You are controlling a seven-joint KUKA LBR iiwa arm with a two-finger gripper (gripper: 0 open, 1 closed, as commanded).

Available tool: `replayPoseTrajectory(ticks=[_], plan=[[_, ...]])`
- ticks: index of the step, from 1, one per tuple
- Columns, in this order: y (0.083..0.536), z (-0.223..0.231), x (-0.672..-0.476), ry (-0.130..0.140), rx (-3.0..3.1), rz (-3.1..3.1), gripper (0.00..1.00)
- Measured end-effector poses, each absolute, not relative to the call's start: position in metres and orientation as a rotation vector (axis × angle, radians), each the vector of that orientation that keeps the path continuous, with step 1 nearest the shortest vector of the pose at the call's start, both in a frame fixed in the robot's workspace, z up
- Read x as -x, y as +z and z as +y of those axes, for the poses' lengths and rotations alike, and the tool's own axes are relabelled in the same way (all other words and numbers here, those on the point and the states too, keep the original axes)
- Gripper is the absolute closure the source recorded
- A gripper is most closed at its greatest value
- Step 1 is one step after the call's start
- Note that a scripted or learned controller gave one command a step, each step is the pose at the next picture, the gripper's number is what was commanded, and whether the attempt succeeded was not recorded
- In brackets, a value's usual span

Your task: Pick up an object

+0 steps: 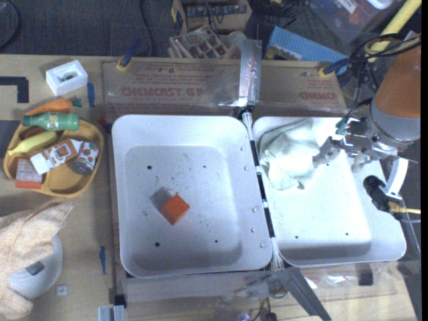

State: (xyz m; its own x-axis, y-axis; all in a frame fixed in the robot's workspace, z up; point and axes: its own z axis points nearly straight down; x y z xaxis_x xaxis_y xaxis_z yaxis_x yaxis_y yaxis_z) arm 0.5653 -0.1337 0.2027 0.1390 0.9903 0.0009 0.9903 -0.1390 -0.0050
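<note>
An orange cube [176, 208] lies in the left white bin [134, 139], a little left of the bin's middle, with a grey shadow beside it. A crumpled white cloth [289, 156] fills the upper left part of the right white bin [334, 236]. My gripper [332, 147] hangs over the right bin's upper right area, right beside the cloth's right edge and far from the cube. The grey arm with its orange band [401, 79] comes in from the right above it. Nothing visible is held in the gripper.
A yellow bowl [67, 186] with toy food and a green bottle sits left of the bins. There is a white box [67, 77] behind it and a beige cloth [30, 236] at the lower left. Cardboard flaps [174, 89] line the bins' far side. Cables [384, 196] hang at the right bin's edge.
</note>
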Motion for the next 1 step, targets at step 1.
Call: replayPoseTrajectory(ticks=[1], plan=[[0.1734,-0.1416,-0.5912,0.002,2.375,-2.058,0.0]])
